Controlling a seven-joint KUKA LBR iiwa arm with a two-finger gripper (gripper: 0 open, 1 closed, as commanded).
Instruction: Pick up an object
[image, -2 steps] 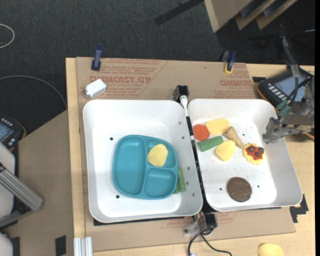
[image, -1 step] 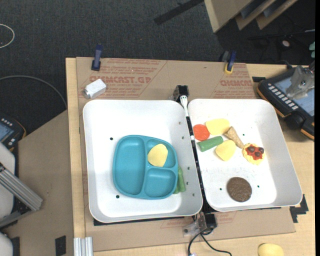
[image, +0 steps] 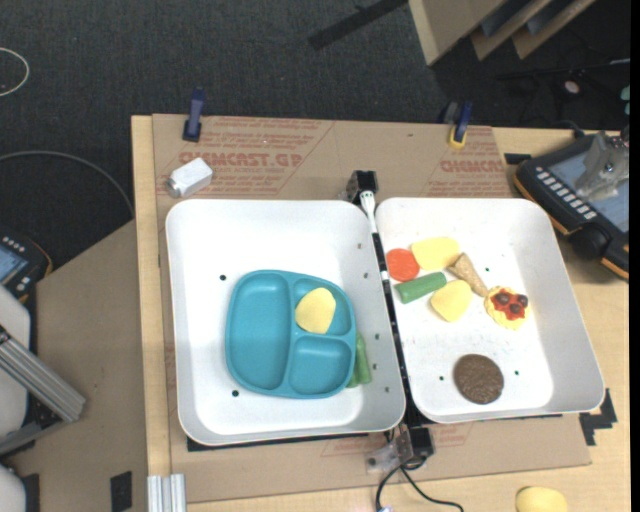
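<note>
Pick not started as far as I can judge: every item lies loose in the bins, nothing lifted. Candidates sit clustered in the right bin: orange-red disc, green piece, two yellow pieces, cone, pizza slice, brown cookie; another yellow piece rests in the teal tray in the left bin. Gripper state: cannot tell, so approach, grasp and lift all remain.

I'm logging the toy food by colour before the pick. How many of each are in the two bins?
Yellow: 3
Green: 2
Orange: 1
Brown: 1
Tan cone: 1
Pizza slice: 1
Total: 9
</note>
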